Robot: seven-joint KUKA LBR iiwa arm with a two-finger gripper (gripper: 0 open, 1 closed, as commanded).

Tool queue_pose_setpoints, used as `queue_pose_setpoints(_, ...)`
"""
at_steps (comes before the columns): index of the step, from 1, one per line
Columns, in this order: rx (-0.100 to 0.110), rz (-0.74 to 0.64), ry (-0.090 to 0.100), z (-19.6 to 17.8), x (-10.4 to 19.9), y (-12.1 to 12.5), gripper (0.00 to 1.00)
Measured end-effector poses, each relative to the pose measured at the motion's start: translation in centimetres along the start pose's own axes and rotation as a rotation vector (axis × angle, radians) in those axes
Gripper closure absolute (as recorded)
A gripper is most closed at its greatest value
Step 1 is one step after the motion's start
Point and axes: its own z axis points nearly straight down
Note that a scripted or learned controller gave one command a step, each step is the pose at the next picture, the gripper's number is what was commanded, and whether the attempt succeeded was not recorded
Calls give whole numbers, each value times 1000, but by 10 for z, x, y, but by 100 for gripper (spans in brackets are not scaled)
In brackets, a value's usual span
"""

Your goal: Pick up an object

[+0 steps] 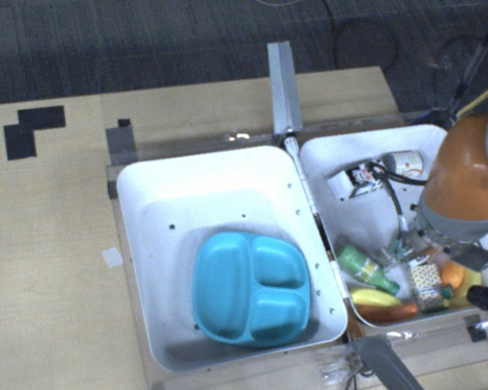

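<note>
where the bench [48,294] fills the frame's left and centre, two shallow white bins sit side by side on it. the left bin [210,186] occupies the centre of the frame; the right bin [331,162] lies just beside it, toward the right edge. the arm [474,171], grey with an orange band, enters from the right and covers the right half of the right bin. a blue divided plate [249,285] with three compartments lies in the lower half of the left bin, near its lower wall. the gripper [415,245] sits low over the right bin, under the orange band, just above the cluster of small items; its opening cannot be told from this view, and nothing is seen between it. candidate objects lie along the lower wall of the right bin: a green bottle [366,268] lying tilted, a yellow banana [373,297] just below it, a red item [393,311] touching the banana, a small printed box [425,280], and an orange piece [454,275] at the right.
</note>
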Motion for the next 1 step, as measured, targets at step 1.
queue_pose_setpoints(1, -9, -207, -1, 4, -39, -6, 100)
